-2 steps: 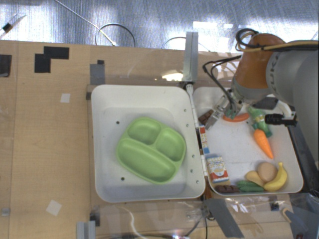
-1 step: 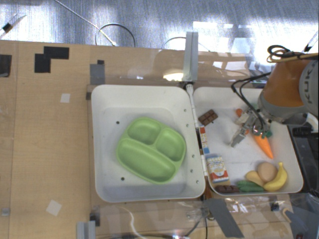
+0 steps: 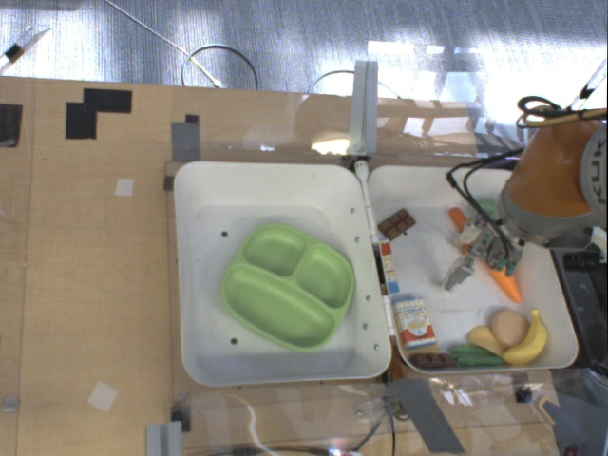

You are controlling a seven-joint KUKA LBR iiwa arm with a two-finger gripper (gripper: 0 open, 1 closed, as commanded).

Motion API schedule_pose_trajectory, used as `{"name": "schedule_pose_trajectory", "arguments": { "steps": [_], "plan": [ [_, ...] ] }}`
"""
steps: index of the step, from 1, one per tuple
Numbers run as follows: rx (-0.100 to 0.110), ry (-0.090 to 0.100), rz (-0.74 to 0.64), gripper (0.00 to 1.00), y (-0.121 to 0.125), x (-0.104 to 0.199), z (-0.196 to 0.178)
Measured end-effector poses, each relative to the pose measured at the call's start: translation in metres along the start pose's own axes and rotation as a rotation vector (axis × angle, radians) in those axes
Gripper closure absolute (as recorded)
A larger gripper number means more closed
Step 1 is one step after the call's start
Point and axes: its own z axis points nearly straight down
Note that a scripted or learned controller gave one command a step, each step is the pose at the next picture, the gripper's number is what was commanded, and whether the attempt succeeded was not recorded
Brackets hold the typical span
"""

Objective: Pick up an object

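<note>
Reaching in from the right edge of the tan wooden surface [image 3: 85,283], the grey arm with orange band [image 3: 556,183] hangs over the right white bin [image 3: 427,193]. Its pincer [image 3: 465,272] sits low in that bin's middle, fingers slightly apart, nothing between them. Long orange carrot [image 3: 510,284] lies just beside the pincer, toward the bin's right edge, partly under the wrist. Brown chocolate bar piece [image 3: 396,223] near the bin's upper left. Small printed carton with blue and red label [image 3: 413,321] at the bin's lower left edge. Lower right corner holds a yellow banana [image 3: 532,342], a tan egg-shaped item [image 3: 507,328], touching it, and a dark green vegetable [image 3: 480,354] beside them. Left white bin [image 3: 204,193] carries a green divided plastic plate [image 3: 288,285] in its centre.
</note>
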Motion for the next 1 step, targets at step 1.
{"name": "schedule_pose_trajectory", "arguments": {
  "steps": [1],
  "plan": [
    [-0.004, -0.015, -0.006, 1.00, 0.0027, -0.0044, -0.0150]
  ]
}}
